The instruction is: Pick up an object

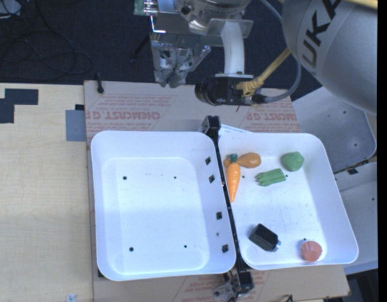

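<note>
Hand: the hand (174, 74) hangs high above the far edge of the cardboard sheet (180, 114), short of both bins; nothing sits between its fingers, and whether they are spread or closed cannot be told from this angle.

Arm: the grey arm (335, 30) enters from the right, its bulk well above the right bin (341, 231), apparently parked clear of the toys so the camera sees them all.

Left bin: the left bin (105, 200) lies directly below and in front of the hand, bare white floor with a few small dark holes.

Right bin: forward and to the right of the hand, it carries every pickable thing, loosely scattered with gaps between most, which should leave room for fingers.

Carrot: the orange carrot (233, 176), green-topped and tapering, lies along the divider, nearest the hand; its closeness to the wall may crowd a grasp.

Orange lump: the orange lump (249, 160) touches the carrot's top.

Green pieces: a long green vegetable (270, 177) and a rounded green ball (292, 161) lie farther right.

Black block: the black block (264, 237) sits alone, well forward of the hand, boxy and matte, probably the easiest to pinch.

Pink ball: the pink ball (311, 250) rests in the near right corner, farthest from the hand.

Stage: judged as approach; no thing chosen yet.
</note>
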`<state>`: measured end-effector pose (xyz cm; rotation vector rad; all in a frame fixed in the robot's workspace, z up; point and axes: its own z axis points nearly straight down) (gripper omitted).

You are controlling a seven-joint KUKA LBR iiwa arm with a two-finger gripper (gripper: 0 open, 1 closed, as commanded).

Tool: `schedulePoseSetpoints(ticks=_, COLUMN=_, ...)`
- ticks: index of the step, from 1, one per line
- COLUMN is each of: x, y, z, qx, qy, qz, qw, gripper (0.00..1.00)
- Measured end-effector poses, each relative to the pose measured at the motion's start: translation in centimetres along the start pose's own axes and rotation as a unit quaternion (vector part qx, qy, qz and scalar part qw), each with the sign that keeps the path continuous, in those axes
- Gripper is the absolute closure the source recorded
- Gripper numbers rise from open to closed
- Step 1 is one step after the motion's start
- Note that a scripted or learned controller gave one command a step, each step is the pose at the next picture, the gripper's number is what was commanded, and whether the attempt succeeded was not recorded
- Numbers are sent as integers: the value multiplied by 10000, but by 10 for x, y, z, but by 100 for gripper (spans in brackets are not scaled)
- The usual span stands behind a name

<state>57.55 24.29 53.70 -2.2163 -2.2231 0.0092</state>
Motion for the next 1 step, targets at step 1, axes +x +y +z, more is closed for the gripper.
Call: schedulePoseSetpoints(ticks=1, x=0, y=-9, z=0, qx=3, qy=0, qz=-2, qw=10000, gripper=100)
